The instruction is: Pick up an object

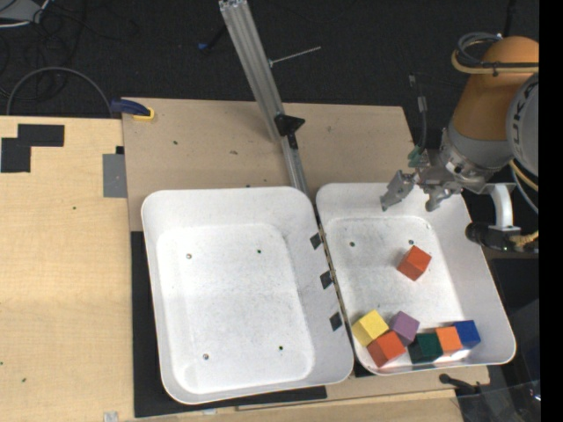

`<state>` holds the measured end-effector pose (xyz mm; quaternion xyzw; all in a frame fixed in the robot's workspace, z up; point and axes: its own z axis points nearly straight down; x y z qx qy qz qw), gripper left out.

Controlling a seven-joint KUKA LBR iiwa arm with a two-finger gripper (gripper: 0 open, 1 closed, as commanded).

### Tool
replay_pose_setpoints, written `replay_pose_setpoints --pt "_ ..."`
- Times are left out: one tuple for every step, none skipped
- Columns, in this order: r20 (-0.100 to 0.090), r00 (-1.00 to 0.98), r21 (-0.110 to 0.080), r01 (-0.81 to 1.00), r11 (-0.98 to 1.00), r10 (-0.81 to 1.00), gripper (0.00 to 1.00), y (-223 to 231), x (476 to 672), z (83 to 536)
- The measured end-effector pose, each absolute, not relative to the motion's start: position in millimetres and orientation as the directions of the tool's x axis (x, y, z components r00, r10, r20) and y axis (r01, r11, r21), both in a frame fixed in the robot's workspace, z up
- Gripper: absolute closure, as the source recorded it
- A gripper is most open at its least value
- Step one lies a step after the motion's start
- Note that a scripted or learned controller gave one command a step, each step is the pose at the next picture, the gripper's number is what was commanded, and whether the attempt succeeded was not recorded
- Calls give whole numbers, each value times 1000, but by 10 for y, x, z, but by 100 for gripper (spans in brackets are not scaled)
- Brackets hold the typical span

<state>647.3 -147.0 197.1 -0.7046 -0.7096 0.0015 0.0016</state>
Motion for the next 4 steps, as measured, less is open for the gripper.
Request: replay_pose_setpoints --pt "0 -12 -5 1000 12 1000 100 -1465 6476 2071" --pt "-1 -3 6 1000 3 1000 100 -1302 6074 3519" --pt "-1 -2 7 1000 2 1000 100 -1072 5686 5421" --pt "-1 -14 -4 1000 14 1000 100 -1046 5702 5464"
